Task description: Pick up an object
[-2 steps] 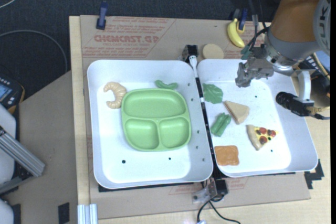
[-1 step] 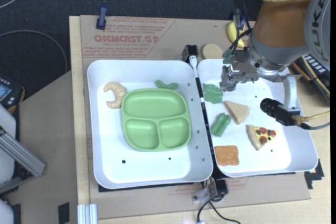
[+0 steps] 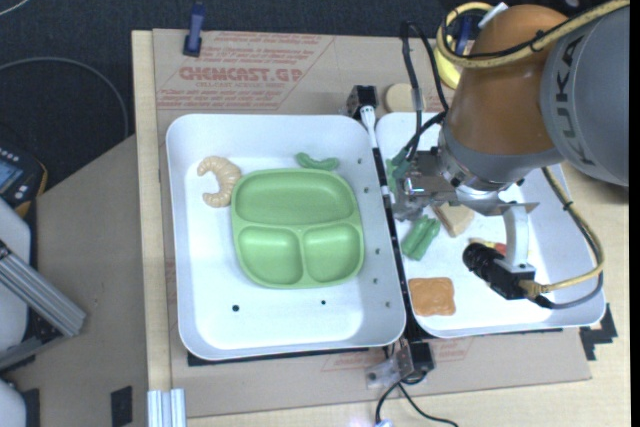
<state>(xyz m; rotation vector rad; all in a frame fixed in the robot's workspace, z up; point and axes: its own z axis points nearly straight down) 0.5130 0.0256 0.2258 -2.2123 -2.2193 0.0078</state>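
Status, pick not yet confirmed: my gripper (image 3: 418,205) low in the right bin (image 3: 560,300) just above the green pickle-shaped piece (image 3: 420,238); grip state indeterminable, nothing visibly lifted, lift outstanding

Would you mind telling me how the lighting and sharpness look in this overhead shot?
In the camera view the light is even and soft, with faint shadows; the white bins look bright without losing detail; the green tray is fairly sharp, while the arm looks softer.

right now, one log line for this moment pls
arm: over right bin | tool: low above green piece | left bin: green tray, croissant
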